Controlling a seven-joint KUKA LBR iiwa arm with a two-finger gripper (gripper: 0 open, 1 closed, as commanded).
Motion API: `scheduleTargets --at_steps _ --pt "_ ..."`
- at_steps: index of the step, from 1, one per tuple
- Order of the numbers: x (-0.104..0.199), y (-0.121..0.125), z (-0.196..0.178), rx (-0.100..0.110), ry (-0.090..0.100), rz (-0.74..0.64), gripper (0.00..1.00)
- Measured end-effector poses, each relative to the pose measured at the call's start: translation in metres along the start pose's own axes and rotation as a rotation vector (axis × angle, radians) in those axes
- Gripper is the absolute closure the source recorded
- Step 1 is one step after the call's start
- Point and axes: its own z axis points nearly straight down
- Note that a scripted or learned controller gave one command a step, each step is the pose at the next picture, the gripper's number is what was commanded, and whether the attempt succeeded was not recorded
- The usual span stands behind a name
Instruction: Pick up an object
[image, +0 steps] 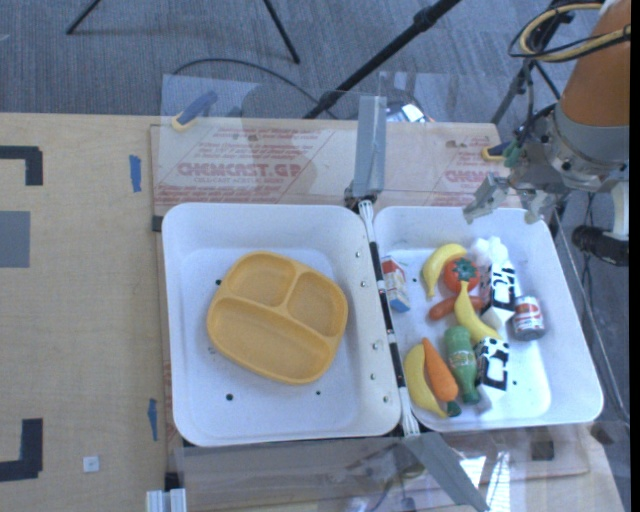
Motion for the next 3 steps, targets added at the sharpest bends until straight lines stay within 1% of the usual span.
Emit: scheduleTargets --at_steps 1,2,3 --pt "0.003 -0.066 0.143 -0.008 0.002 -0.127 0.0" --pt "0.025 -0.045 0.174 -0.007 -0.001 -0.174 0.0" --pt "0.024 -0.043 0.162 -0.013 -0.002 -0.17 1.0"
